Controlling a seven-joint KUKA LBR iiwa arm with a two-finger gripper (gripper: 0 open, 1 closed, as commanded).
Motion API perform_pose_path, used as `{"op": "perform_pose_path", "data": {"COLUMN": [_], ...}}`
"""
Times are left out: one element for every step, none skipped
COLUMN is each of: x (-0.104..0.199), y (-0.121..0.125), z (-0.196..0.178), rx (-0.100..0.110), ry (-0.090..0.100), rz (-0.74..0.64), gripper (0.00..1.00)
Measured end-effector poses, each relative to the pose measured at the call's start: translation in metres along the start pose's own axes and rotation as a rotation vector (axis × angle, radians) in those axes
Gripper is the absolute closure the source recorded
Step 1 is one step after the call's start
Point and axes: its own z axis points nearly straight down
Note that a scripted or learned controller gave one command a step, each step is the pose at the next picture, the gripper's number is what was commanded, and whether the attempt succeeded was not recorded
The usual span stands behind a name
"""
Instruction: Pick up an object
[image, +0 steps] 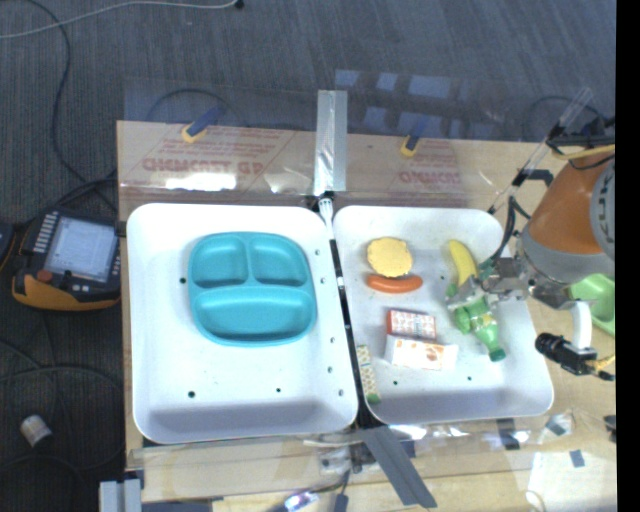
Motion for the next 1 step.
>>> {"op": "perform_pose_path", "data": {"x": [0.0533], "y": [-0.0123], "z": [-0.0976], "rx": [0.012], "ry": [0.000], "rz": [0.079], "gripper": [1.00]}}
